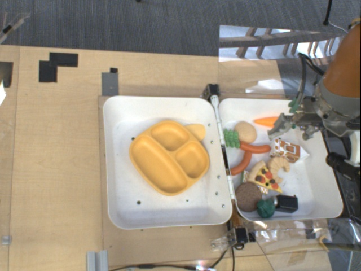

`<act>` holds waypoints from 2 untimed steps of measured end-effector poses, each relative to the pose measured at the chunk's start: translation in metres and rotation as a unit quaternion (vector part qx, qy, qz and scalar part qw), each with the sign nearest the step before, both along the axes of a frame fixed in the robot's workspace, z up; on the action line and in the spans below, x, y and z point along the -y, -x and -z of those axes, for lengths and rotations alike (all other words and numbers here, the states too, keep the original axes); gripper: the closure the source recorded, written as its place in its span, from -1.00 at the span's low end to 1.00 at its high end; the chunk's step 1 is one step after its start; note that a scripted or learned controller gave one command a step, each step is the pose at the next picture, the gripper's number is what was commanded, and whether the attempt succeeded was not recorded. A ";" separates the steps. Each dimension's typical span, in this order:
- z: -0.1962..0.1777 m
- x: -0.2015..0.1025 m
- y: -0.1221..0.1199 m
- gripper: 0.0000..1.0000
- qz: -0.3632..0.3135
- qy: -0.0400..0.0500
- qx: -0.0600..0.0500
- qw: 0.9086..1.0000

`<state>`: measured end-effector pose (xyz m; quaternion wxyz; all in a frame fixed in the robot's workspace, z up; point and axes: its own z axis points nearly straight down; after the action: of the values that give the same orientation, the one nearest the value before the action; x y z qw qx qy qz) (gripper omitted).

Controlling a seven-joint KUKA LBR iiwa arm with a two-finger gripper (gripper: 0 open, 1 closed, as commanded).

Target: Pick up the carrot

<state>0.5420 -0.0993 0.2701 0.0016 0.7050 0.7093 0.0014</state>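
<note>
The carrot (265, 120) lies in the right bin (333, 208), near its far wall, beside a round bread roll (245, 131). The gripper (294, 124) hovers just right of the carrot; finger state cannot be determined.

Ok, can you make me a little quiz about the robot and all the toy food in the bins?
1. True or false: the carrot lies in the right bin.
2. Which thing sits in the left bin? A) a blue cup B) the yellow divided plate C) a red ball
3. Fill in: the tool hangs over the right bin, just to the ____ of the carrot in the camera view.

Key:
1. True. The carrot lies near that bin's far edge.
2. B. The plate rests in the middle of the left bin.
3. Right. The tool is beside the carrot, and nothing shows between its fingers.
</note>
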 end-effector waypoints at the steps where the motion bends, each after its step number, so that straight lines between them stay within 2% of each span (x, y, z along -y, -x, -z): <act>1: 0.090 0.036 -0.095 -1.00 0.014 0.000 -0.005 1.000; 2: 0.173 0.087 -0.115 -1.00 0.082 -0.001 0.002 0.997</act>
<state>0.6573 -0.1868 0.0975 0.0020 0.7609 0.6489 0.0031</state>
